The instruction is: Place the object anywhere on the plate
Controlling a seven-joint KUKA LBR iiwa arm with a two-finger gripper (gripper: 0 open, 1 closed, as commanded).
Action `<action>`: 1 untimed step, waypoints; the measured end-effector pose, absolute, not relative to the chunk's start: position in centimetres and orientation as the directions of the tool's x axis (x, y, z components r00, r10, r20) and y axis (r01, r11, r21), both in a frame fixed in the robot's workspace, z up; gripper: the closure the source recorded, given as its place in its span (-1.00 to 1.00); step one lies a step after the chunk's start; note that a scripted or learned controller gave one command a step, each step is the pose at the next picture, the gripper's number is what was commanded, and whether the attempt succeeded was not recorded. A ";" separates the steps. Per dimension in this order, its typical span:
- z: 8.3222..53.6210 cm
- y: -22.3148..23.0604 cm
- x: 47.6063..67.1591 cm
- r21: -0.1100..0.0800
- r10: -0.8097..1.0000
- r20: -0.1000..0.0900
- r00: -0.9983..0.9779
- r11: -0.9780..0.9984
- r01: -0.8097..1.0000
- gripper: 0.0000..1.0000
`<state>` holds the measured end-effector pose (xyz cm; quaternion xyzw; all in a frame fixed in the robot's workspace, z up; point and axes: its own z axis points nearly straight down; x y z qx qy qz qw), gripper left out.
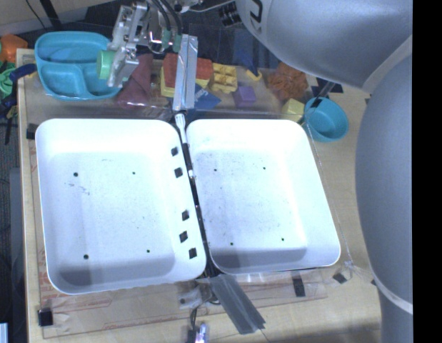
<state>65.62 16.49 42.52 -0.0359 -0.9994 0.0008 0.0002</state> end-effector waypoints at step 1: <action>29.0 21.3 55.9 -0.004 -0.014 0.008 -1.000 1.000 -0.014 1.00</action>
